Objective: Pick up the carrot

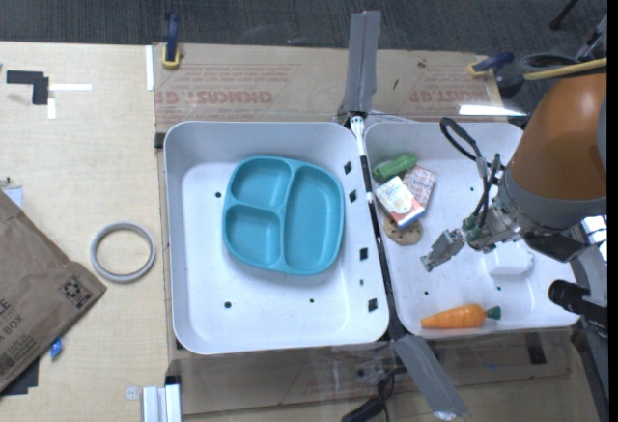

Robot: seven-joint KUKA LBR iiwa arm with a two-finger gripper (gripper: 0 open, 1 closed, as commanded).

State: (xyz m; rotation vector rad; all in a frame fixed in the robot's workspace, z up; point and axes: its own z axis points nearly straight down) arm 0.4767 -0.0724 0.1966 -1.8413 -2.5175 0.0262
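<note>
The carrot [456, 317], orange with a small green top at its right end, lies flat near the front edge of the right bin [439, 140]. My gripper [439, 251] hangs over the middle of that bin, above and a little left of the carrot, and apart from it. Its grey fingers point down and to the left with nothing visible between them. The arm's orange band sits over the bin's right side.
A teal divided plate [285, 214] lies in the left bin [193, 246]. At the back of the right bin are a green vegetable [395, 166], a small box [399, 200], a packet [421, 182] and a cookie [403, 232]. A tape ring [123, 250] lies on the bench.
</note>
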